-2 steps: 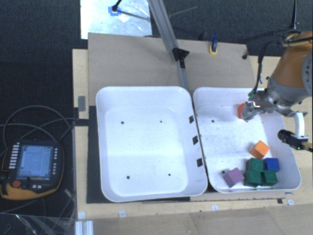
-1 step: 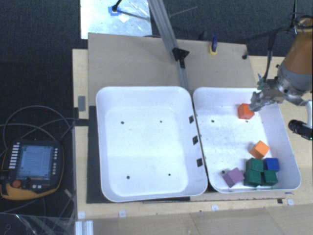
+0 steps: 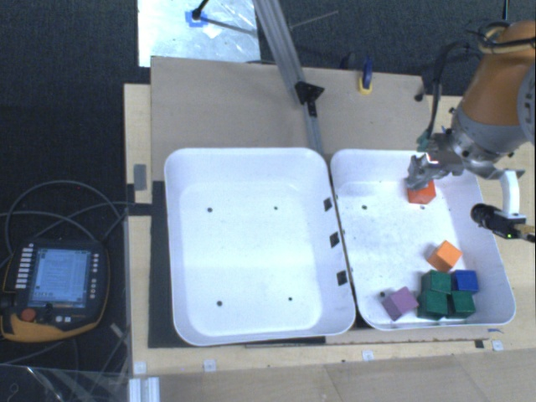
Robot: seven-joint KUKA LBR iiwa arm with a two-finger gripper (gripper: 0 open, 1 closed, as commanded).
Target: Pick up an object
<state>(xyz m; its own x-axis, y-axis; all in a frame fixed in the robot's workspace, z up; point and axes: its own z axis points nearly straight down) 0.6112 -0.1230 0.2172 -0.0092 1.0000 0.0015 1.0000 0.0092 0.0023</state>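
Overhead cam: your claw (image 3: 421, 177) sits low over the right bin (image 3: 368, 224), far end, right on top of a red-orange block (image 3: 422, 193). Looks like it's touching, but you can't tell if it's clenched or released, too small. Near corner: orange cube (image 3: 447, 254), blue cube (image 3: 466, 281), green blocks (image 3: 437, 296), purple block (image 3: 400, 301) clustered. Left bin (image 3: 180, 224) beside it on the worktop (image 3: 251, 99).

The arm (image 3: 498, 82) runs off the frame's right edge, its upper part unseen. The tool (image 3: 421, 174) covers the top of a red-orange block (image 3: 422, 193); whether it grips the block cannot be told.
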